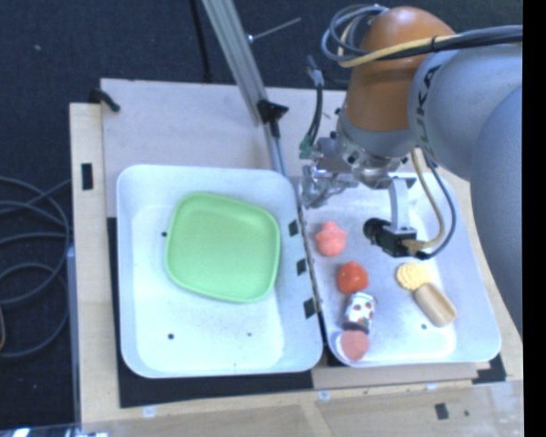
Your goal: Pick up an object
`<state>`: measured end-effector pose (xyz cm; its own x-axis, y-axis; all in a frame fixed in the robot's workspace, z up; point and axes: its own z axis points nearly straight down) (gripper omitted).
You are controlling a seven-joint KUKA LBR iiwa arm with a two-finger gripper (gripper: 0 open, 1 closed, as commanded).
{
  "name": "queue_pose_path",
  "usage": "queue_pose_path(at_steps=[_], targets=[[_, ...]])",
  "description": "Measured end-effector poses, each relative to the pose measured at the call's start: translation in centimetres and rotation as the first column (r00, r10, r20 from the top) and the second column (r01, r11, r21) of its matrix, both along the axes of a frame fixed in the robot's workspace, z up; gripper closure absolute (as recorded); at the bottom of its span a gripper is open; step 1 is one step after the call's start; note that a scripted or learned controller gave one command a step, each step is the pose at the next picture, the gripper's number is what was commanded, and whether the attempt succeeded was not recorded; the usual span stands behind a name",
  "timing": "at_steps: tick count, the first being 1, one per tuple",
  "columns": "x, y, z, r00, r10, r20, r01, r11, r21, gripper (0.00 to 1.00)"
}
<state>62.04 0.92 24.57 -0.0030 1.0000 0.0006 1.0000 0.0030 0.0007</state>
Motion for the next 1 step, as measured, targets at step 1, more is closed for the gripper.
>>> queue_pose_path(at_steps=[1], targets=[[-2.06, 5.75, 0.41, 1.0, 0.001, 0.0, -0.001, 1.0, 0.001, 1.0]])
